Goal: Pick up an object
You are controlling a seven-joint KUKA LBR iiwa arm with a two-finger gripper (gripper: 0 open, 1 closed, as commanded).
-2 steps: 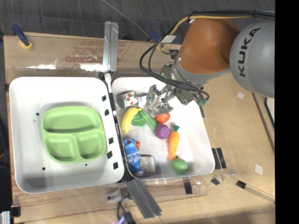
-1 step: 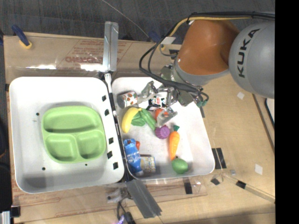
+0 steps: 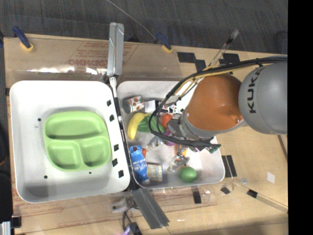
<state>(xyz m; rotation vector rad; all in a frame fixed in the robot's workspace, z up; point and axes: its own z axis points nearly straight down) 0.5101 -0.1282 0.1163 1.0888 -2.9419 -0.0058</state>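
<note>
Down in the right bin (image 3: 217,168), the arm (image 3: 215,106) covers the clutter.

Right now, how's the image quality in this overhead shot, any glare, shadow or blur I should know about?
In the camera view, lighting is even and soft; the left bin shows a dim shadow at its lower corner; the green tray is fairly sharp; the small items under the arm in the right bin look slightly soft, partly hidden.
</note>
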